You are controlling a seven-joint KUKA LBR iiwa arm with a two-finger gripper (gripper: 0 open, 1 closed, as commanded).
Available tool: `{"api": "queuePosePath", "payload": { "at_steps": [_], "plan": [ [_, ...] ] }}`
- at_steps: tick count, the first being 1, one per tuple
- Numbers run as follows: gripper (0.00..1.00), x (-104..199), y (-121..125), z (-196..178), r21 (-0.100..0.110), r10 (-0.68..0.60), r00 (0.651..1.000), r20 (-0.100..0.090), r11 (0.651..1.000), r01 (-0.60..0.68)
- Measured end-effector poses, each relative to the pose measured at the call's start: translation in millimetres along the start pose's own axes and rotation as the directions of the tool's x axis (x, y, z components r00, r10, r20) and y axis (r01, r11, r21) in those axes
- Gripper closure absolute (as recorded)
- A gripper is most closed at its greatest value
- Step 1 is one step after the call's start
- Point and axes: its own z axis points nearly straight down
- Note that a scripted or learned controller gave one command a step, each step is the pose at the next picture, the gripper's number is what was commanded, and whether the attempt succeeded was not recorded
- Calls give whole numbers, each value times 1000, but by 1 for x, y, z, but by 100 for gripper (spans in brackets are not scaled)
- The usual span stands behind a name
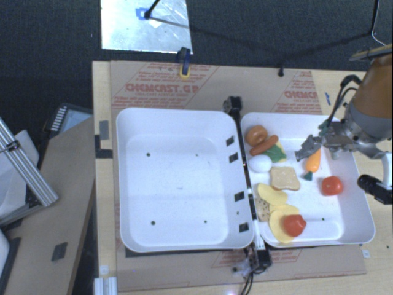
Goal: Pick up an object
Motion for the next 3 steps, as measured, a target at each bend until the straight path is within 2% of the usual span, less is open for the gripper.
{"api": "queuePosePath", "payload": {
  "at_steps": [1, 2, 3],
  "plan": [
    [0, 44, 71, 133, -4, -7, 1000, -1, 1000, 7],
    [0, 56, 98, 134, -4, -3, 1000, -1, 1000, 3],
    [0, 122, 108, 57, 0, 2, 1000, 1, 1000, -2]
  ]
}}
